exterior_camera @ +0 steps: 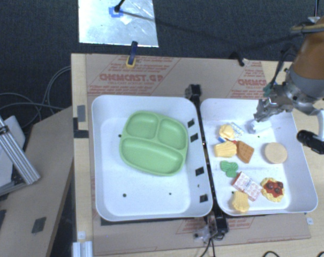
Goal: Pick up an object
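Note:
The right white bin [295, 138] holds several toy foods: a yellow piece [226, 132], a yellow wedge [225, 150], a brown waffle piece [245, 152], a tan round cookie [275, 153], a green piece [230, 168], a red-and-white wrapper [246, 183], a small pizza [272, 189] and a yellow piece [240, 201] at the front. My gripper [262, 114] hangs over the far part of this bin, just above a small pale item [251, 126] on the bin floor, behind and to the right of the yellow piece.
The left white bin [105, 143] holds a green divided plate [153, 143]. A black divider [200, 143] runs between the bins. A shiny metal sheet [118, 15] lies at the back, and cables trail off the bench's left side.

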### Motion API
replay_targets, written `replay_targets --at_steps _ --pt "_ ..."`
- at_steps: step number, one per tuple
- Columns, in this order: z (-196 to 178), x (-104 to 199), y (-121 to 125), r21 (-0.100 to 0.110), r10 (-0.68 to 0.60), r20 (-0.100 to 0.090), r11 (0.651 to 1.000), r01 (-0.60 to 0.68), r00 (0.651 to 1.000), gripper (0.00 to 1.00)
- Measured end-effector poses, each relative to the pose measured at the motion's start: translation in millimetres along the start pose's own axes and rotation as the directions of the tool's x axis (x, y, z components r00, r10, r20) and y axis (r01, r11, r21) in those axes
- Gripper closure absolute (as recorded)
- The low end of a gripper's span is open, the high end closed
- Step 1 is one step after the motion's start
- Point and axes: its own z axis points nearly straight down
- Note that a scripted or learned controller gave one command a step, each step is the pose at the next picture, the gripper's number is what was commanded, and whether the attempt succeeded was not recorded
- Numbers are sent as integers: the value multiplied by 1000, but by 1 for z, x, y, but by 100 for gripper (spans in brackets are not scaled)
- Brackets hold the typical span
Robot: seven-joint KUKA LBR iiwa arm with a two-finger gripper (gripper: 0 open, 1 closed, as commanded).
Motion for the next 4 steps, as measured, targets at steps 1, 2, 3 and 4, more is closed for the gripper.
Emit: replay_targets --at_steps 1,2,3,4 --pt "-2 32 33 0 0 1 1000 0 1000 100" --pt "15 54 60 2 2 1 1000 -2 1000 100" --pt "15 44 58 3 8 3 1000 -8 1000 100" --pt "16 48 47 3 9 2 1000 -9 1000 100"
